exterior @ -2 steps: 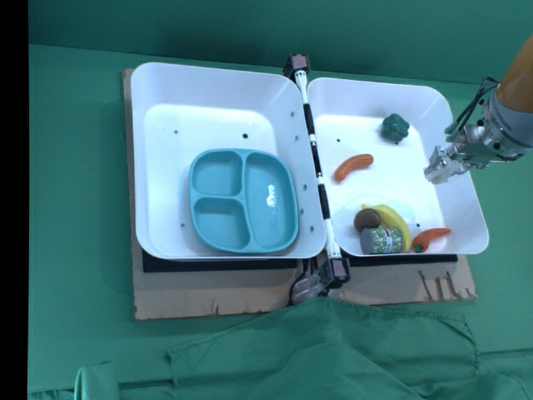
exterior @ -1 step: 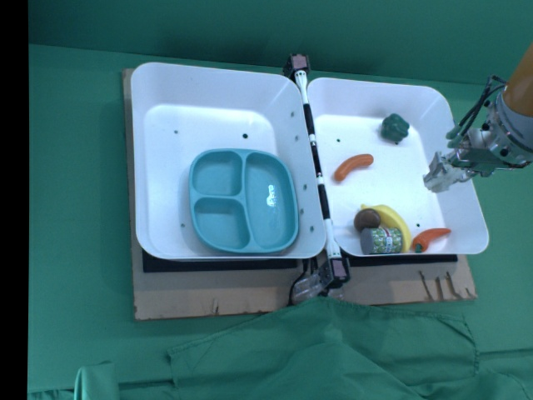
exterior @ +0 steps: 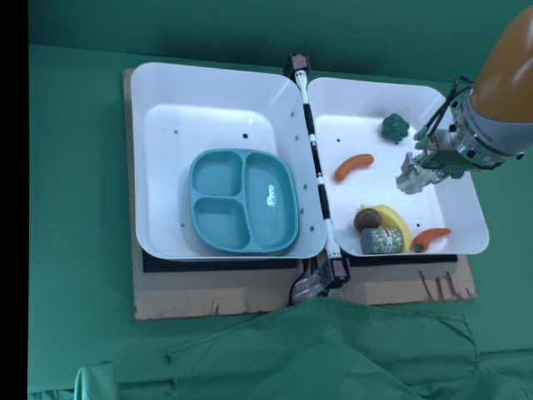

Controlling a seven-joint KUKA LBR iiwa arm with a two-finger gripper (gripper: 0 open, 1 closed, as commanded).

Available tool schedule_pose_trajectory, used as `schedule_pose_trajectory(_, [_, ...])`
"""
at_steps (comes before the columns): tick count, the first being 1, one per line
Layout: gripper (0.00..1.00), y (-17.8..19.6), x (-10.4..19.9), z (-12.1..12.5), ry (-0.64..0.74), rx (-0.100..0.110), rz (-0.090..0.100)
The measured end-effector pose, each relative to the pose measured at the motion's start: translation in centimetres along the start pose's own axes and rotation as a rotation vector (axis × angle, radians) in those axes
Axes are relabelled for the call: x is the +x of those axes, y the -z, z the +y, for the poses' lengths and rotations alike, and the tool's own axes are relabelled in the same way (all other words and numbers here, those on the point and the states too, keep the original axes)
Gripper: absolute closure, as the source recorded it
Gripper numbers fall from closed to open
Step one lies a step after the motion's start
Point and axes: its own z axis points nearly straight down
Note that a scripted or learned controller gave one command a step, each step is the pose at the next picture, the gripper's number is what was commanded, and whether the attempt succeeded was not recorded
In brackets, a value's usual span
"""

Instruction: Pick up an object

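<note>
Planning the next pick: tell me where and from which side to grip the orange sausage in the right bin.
Grip the sausage across its middle, coming straight down from above. It lies flat on the bin floor as a slim, slightly curved rod slanting up to the right, so the narrow width probably suits a two-finger pinch set crosswise to its length. It lies apart from the other items, and the end effector hangs just right of it.

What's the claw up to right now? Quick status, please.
Claw over right bin, nothing seen in it. Sausage, broccoli, banana lying loose. Nothing blocking.
</note>
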Motion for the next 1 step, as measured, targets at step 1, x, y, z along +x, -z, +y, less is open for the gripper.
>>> schedule_pose_trajectory(1, [1.0,1.91,-1.44,2.7,-0.001,-0.004,-0.001])
